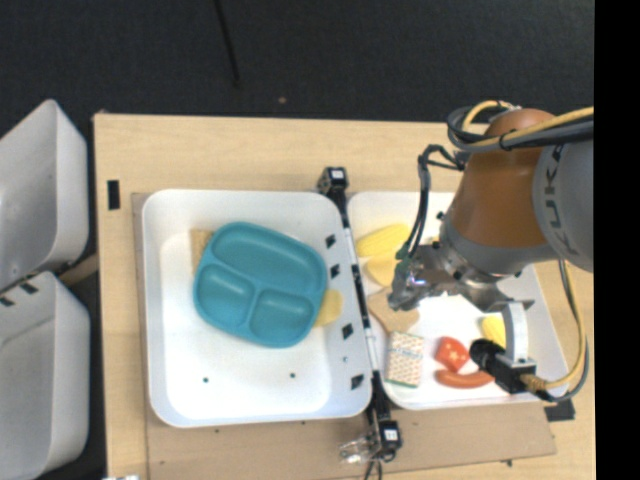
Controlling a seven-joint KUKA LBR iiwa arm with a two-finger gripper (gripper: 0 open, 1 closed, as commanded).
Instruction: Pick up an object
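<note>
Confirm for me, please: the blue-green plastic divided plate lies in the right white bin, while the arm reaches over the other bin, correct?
Not quite: the camera view shows the blue-green plastic divided plate lying in the left white bin, not the right one. The arm does reach over the other bin, the right white bin.

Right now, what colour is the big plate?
Teal blue; the plate shows best in the camera view.

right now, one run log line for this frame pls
arm: over right bin | gripper: low by yellow item | left bin: teal divided plate | pick: unconfirmed
</note>
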